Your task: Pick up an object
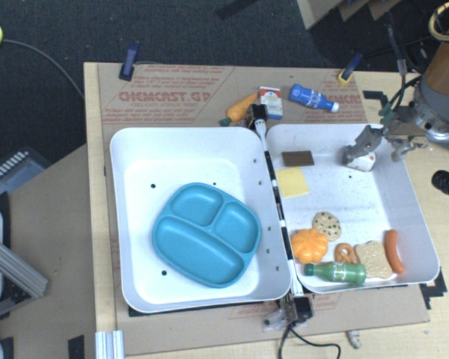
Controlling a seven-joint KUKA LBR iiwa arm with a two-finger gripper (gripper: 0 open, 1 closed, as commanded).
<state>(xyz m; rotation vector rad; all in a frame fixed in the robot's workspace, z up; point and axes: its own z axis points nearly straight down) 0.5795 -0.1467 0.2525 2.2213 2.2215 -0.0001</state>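
Note:
My gripper (378, 151) hangs over the far right corner of the right bin (404, 172), fingers spread open. A small white and red object (365, 162) lies just under its left finger (356, 151), not between the fingers. Further objects lie in the same bin: a brown square (297, 158), a yellow cheese slice (292, 182), a cookie (326, 223), an orange pumpkin (309, 245), a green bottle (337, 273), a pretzel (344, 253), a bread slice (373, 258) and a sausage (393, 250).
The left bin (135, 155) holds a blue divided plate (206, 232). Behind the bins on the cardboard lie a carrot (243, 108), a small carton (270, 102) and a blue bottle (313, 98). Blue clips (129, 60) pin the board's far edge.

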